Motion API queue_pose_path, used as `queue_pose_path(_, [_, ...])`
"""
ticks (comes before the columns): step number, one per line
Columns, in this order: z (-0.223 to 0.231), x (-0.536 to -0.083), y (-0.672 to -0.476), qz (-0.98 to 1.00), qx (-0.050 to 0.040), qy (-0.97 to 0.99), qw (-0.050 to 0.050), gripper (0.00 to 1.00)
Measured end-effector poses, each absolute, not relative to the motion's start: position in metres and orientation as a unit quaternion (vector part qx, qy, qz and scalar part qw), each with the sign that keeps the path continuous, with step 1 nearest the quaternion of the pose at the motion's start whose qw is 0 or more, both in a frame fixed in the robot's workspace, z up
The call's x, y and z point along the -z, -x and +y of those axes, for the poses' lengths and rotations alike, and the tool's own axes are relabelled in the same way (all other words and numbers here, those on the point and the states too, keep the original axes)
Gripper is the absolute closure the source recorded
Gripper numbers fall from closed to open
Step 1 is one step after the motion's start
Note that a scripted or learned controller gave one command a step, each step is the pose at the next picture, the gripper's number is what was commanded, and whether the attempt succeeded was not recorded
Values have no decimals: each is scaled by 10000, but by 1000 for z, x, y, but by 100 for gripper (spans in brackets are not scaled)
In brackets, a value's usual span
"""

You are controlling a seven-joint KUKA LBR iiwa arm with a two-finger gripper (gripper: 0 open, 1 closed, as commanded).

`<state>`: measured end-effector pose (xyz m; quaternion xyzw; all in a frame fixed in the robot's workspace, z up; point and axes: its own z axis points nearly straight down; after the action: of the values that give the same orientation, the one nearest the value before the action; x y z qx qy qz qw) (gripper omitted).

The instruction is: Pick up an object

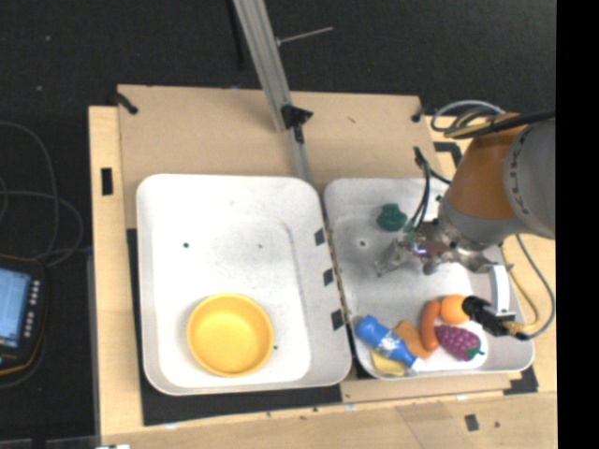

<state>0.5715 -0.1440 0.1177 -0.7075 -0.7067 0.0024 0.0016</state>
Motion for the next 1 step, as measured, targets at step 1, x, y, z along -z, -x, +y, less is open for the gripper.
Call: queue_pose_path(1, [-145,-100,-571,-7068,-13,7074,-2,0])
